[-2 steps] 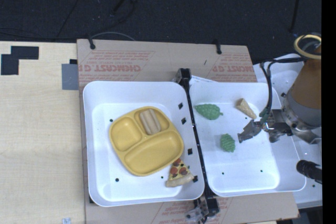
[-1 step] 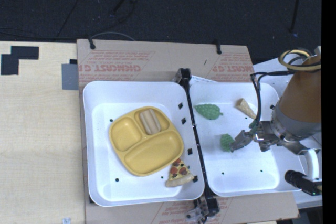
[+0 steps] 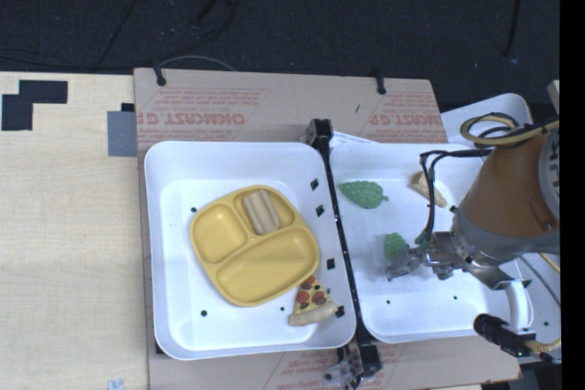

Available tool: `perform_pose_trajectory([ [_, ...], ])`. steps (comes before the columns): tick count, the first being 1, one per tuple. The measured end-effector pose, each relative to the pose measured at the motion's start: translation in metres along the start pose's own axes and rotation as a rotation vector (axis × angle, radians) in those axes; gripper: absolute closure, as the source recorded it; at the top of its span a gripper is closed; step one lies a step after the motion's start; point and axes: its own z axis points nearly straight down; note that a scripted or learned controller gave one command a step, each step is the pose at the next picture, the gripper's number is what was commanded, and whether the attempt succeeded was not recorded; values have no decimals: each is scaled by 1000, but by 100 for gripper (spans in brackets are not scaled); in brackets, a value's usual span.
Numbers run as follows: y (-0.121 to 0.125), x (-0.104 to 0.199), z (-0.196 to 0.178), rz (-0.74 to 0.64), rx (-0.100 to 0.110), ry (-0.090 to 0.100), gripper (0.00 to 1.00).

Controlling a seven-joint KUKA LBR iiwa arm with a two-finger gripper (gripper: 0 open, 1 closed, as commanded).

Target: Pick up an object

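In the right bin point(image 3: 411, 315), my gripper point(image 3: 409, 260) is down low near the floor. A small green piece point(image 3: 394, 244) lies right at its left tip, touching or nearly touching it. A larger green leafy piece point(image 3: 363, 194) lies further back near the divider. A tan piece point(image 3: 422, 184) lies behind the arm, partly hidden by the cable. The grey and orange wrist point(image 3: 507, 196) covers the bin's right side.
The left bin point(image 3: 174, 288) holds a yellow compartment plate point(image 3: 212, 233) with a hot dog bun point(image 3: 263, 211) in its rear section. A toy pizza slice point(image 3: 313, 301) lies by the plate's front right. A black divider point(image 3: 331, 224) separates the bins.
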Motion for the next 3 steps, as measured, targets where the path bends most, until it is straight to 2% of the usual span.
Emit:
perform_pose_trajectory([
  [1, 0, 0, 49, 1, -4, -2, 0],
  [2, 1, -1, 36, 5, -6, -1, 100],
  [3, 2, -11, -12, 3, -9, -3, 100],
])
